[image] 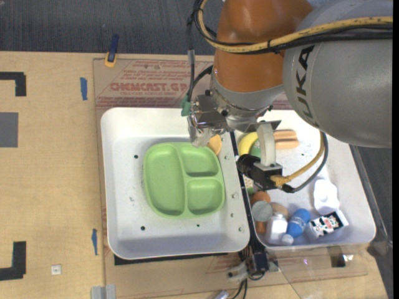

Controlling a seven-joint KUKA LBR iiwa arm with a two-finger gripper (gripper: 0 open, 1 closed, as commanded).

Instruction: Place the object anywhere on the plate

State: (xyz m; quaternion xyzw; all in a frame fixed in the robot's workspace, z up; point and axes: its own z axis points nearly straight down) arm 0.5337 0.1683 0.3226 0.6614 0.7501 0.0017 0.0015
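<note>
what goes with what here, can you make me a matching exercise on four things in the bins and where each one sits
Things:
1. green plate
2. hot dog
3. toy cow
4. blue bottle

Places:
A. near corner of the right bin, by its outer edge
B. middle of the left bin
C. far part of the right bin
D. near part of the right bin, just left of the black and white toy

Pairs: 1-B, 2-C, 3-A, 4-D
</note>
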